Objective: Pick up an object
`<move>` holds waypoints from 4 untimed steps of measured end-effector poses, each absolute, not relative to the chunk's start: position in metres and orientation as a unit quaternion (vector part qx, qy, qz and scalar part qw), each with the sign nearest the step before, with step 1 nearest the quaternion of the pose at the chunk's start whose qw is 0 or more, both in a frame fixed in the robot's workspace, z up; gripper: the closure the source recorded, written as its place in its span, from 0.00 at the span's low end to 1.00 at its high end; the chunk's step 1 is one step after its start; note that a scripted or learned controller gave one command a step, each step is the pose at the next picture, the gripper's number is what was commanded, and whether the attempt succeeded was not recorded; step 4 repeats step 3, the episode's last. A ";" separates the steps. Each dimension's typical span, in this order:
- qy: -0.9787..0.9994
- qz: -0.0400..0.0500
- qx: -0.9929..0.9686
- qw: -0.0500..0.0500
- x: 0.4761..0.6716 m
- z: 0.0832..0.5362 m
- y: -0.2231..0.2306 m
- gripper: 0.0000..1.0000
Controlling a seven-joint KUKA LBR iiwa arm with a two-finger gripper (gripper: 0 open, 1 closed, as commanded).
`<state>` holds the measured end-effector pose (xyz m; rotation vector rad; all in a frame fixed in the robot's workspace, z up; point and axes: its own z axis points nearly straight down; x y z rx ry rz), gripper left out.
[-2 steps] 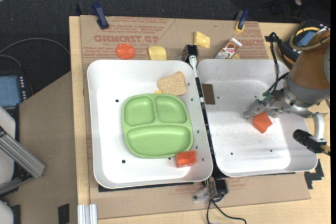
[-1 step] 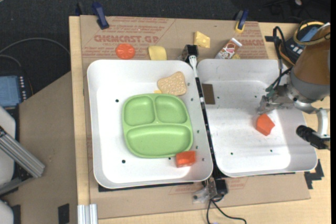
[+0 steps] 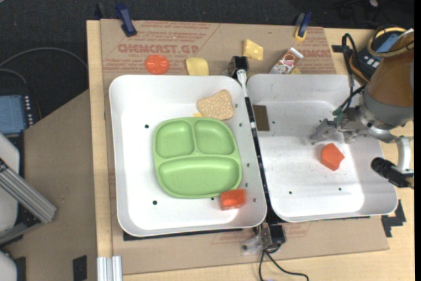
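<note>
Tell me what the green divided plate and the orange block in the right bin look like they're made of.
Green divided plate: likely molded plastic, smooth with a soft sheen and rounded compartment ridges. Orange block: matte, uniform color, crisp faces; maybe painted wood or plastic, hard to tell.

Two white bins are sitting side by side on the tabletop (image 3: 164, 43). The left bin (image 3: 128, 141) is carrying a green divided plate (image 3: 196, 156), a tan bread-shaped piece (image 3: 216, 104) touching its upper edge, and an orange block (image 3: 232, 198) at its lower right corner. In the right bin (image 3: 296, 197) an orange cube (image 3: 332, 156) is lying just below the end effector (image 3: 323, 131), apart from it. The arm (image 3: 391, 85) is reaching in from the right (orange band showing). Behind the bins, a red-orange round piece (image 3: 156, 64), two yellow pieces and a small packet (image 3: 287, 62) are resting.
</note>
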<state>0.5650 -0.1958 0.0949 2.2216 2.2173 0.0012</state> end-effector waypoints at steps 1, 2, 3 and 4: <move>0.707 -0.001 0.707 -0.003 0.527 0.084 -0.182 0.00; 0.706 0.000 0.708 0.001 0.529 0.095 -0.184 1.00; 0.711 0.006 0.703 0.004 0.542 0.213 -0.090 1.00; 0.711 0.006 0.703 0.004 0.542 0.213 -0.090 1.00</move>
